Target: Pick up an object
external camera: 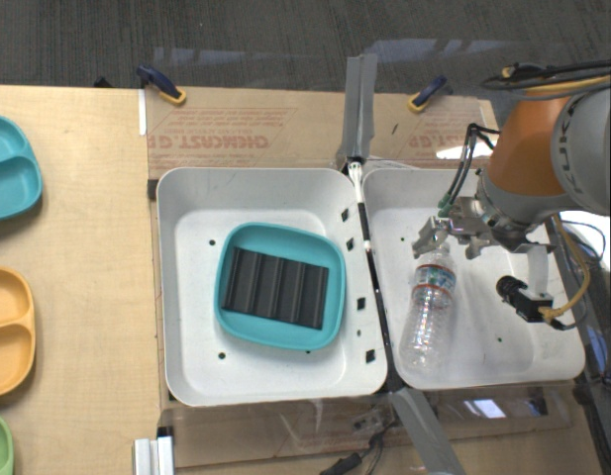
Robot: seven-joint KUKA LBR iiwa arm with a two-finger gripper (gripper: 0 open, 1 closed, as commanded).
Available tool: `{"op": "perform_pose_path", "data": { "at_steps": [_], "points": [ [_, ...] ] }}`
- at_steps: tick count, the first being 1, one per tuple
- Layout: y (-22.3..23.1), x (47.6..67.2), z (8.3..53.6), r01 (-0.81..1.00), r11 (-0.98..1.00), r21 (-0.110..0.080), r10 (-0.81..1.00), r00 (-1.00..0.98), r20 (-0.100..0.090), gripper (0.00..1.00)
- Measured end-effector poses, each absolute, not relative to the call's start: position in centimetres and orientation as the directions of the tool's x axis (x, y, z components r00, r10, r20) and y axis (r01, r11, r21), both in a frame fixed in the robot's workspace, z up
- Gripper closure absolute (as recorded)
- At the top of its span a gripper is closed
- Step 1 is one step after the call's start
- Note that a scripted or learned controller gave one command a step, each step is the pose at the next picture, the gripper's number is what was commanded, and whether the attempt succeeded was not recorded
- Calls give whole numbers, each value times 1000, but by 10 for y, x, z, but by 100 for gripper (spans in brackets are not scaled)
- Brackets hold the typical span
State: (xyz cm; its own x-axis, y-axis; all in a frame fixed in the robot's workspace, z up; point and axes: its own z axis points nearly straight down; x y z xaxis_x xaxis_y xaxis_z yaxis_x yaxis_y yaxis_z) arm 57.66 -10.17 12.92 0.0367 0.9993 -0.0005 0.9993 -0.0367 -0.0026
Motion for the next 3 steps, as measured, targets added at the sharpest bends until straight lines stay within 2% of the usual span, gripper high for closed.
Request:
{"op": "perform_pose_path", "data": {
  "at_steps": [1,2,3],
  "points": [
    [-116,535,90,1000,-22,-4,1000,22,0,0],
    [-117,537,100,1000,-25,0,1000,25,-1,100],
    [-70,595,191,999,40,-3,999,-40,-1,100]
  ]
}}
